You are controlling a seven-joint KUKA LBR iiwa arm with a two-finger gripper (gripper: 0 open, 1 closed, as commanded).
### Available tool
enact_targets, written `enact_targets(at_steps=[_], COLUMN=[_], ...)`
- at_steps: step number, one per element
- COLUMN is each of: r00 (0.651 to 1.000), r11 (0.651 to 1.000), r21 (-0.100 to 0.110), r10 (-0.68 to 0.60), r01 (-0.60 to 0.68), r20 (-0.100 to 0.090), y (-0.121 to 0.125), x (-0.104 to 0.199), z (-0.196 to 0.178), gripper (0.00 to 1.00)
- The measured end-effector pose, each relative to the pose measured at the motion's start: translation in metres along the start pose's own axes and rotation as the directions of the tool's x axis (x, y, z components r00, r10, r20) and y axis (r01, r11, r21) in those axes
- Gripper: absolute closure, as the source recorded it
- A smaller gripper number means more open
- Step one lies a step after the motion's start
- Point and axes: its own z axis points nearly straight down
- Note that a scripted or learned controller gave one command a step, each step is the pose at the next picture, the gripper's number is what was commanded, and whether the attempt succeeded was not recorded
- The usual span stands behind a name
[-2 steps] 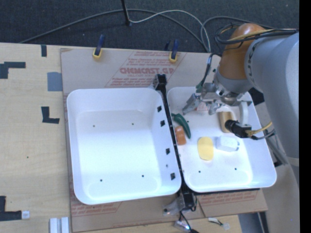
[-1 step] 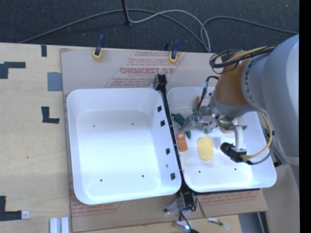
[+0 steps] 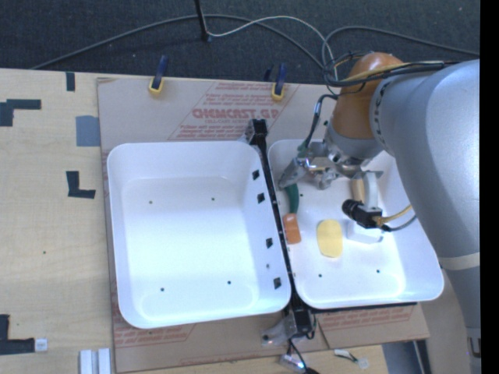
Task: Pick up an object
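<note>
In the right bin (image 3: 405, 283) lie a pale yellow oval object (image 3: 330, 238), a small orange block (image 3: 291, 229) by the left wall, and a dark green piece (image 3: 294, 197) just above the orange block. My gripper (image 3: 310, 170) hangs over the upper left part of this bin, near the green piece. The orange band (image 3: 355, 104) sits above the wrist. A black part with a cable (image 3: 360, 211) shows to the right of the yellow object.
The left bin (image 3: 129, 209) stands beside the right one, with black clips (image 3: 269, 209) along the shared wall. Two yellow-and-blue clamps (image 3: 159, 78) hold the cardboard at the back. Cables run over the dark floor behind.
</note>
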Motion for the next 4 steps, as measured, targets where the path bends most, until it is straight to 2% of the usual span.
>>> enact_targets(at_steps=[1,2,3,4], r00=[1.0,1.0,1.0,1.0], r11=[1.0,1.0,1.0,1.0], r21=[0.001,0.0,-0.001,-0.003], r10=[0.004,0.002,-0.001,0.005], r01=[-0.004,-0.002,0.001,-0.005], r20=[0.0,0.0,0.0,0.002], y=[-0.107,-0.095,-0.041,-0.005], x=[-0.019,-0.033,-0.013,-0.086], z=[0.0,0.0,0.0,-0.043], gripper=[0.0,0.0,0.0,0.0])
